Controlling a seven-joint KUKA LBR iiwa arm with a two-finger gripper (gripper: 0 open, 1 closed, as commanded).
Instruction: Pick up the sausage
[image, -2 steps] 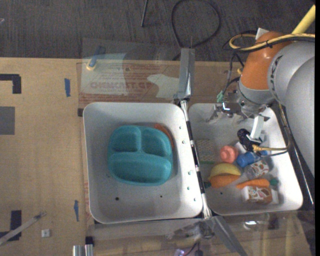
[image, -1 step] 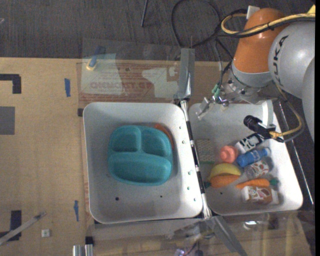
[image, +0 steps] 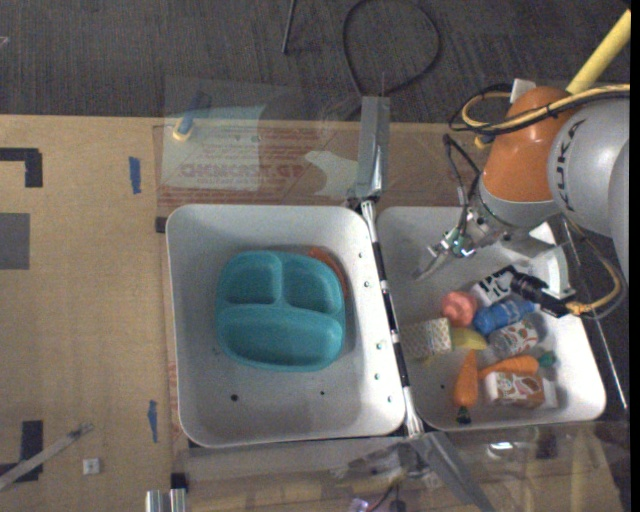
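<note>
A short pinkish-red piece (image: 459, 306), which looks like the sausage, lies in the middle of the right bin (image: 590, 400). It is pressed against a blue bottle (image: 503, 316). My gripper (image: 437, 258) hangs over the bare upper-left part of that bin, up and to the left of the pink piece and apart from it. Nothing shows in its grasp. The grey arm with its orange band (image: 525, 150) reaches in from the upper right.
Around the pink piece lie a black-and-white carton (image: 497, 283), a patterned block (image: 432, 337), a yellow piece (image: 470, 340), an orange carrot (image: 466, 378) and an orange-white carton (image: 515, 386). The left bin (image: 200, 400) holds a teal divided plate (image: 280, 310) with something orange (image: 325, 257) behind it.
</note>
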